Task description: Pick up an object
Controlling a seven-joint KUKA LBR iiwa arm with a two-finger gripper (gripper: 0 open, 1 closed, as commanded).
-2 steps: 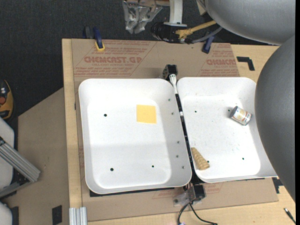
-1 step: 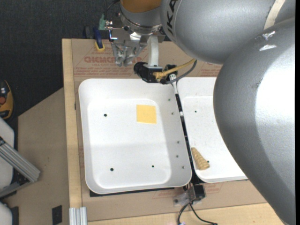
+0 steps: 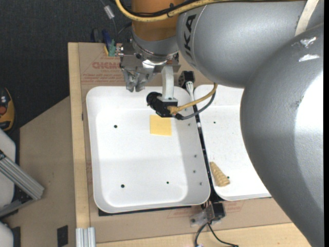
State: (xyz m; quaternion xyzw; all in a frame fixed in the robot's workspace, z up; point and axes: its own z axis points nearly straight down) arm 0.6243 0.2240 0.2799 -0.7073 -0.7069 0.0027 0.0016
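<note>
Nearest the camera, along the front edge of the tabletop [image 3: 82, 189], a small black connector [image 3: 216, 210] with trailing wires was seen just outside the bins. Just beyond it, a tan ridged cone-shaped object [image 3: 219, 174] lay near the front left corner of the right bin [image 3: 231, 138], close against the dividing wall. Further back, a flat yellow square [image 3: 161, 125] lay on the floor of the left bin [image 3: 139, 189], toward its rear and somewhat right of centre, with bare white floor around it on three sides. Just behind the square, a black fitting [image 3: 159, 105] with a yellow cable was seen at the tip of a white finger-like part, almost touching the square's rear edge. At the far rim of the left bin the gripper [image 3: 149, 86] hung below the orange band; whether it was open or closed could not be told, and nothing was seen to be held. The yellow square was judged the likeliest target, yet it was thin and lay flat, so a descent could slide over it or merely press it against the floor. A slightly misplaced approach could also nudge it sideways, or foul the rear wall and the loose cable.
</note>
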